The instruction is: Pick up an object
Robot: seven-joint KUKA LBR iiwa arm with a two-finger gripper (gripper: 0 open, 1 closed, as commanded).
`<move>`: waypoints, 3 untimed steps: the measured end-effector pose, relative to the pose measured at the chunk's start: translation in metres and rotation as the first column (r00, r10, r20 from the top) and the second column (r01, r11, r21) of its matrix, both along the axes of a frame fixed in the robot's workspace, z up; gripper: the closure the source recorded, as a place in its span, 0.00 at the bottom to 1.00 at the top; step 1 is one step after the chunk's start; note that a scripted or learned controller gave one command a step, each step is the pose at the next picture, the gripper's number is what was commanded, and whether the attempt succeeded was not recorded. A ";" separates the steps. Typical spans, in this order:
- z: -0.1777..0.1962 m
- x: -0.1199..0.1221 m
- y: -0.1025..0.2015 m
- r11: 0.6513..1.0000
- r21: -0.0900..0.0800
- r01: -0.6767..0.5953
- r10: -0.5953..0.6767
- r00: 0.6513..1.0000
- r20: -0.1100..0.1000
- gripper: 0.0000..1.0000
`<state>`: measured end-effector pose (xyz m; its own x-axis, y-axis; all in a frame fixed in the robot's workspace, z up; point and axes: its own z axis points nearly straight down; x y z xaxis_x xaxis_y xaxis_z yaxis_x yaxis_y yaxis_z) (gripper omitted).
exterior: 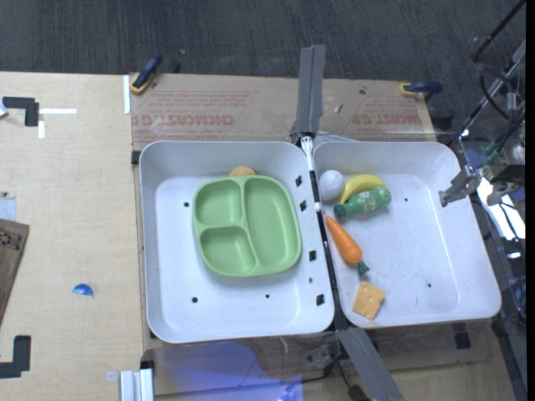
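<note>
From the camera view we judge nothing picked yet: the carrot [343, 240], cheese wedge [369, 300], green bottle [363, 203], banana [359, 185] and white egg [331, 184] lie in the right bin [435, 291], the gripper [458, 189] near its right rim, jaw state untellable.

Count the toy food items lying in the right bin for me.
5: white egg, banana, green bottle, carrot and cheese wedge, all along its left side. More may hide beneath.

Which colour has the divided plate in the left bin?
Light green; the divided plate shows clearly in the camera view.
</note>
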<state>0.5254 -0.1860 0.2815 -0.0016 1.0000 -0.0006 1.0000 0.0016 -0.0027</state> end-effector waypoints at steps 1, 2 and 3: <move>-0.018 0.011 0.023 0.991 0.000 0.137 -0.137 0.991 -0.002 0.00; -0.097 0.054 0.066 1.000 0.000 0.009 -0.009 1.000 0.000 0.00; -0.190 0.111 0.085 0.995 -0.001 -0.104 0.104 0.995 0.002 0.00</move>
